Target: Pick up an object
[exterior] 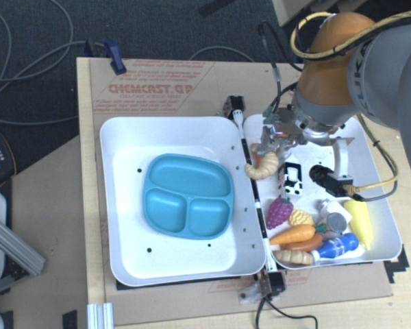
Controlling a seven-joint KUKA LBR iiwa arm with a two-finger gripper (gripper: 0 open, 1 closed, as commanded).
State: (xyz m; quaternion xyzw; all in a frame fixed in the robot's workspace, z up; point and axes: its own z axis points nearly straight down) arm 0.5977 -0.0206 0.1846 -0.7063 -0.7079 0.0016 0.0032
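Observation:
My gripper [272, 144] hangs over the upper left corner of the right bin [378, 184], under the orange band of the arm. Directly below it, touching or nearly touching, a beige croissant-shaped toy [262, 165] rests against the bin's left wall. The view does not settle whether the croissant is gripped. Lower in the same bin lie a black-and-white cow toy [292, 178], purple grapes [279, 212], an orange carrot [296, 235], a yellow banana [360, 221], a blue bottle [338, 245] and a grey can [335, 220].
The left bin [120, 184] holds a blue divided plate [188, 194]. A black part on the arm's cable [322, 177] hangs over the right bin's middle. The divider wall between the bins runs just left of the croissant.

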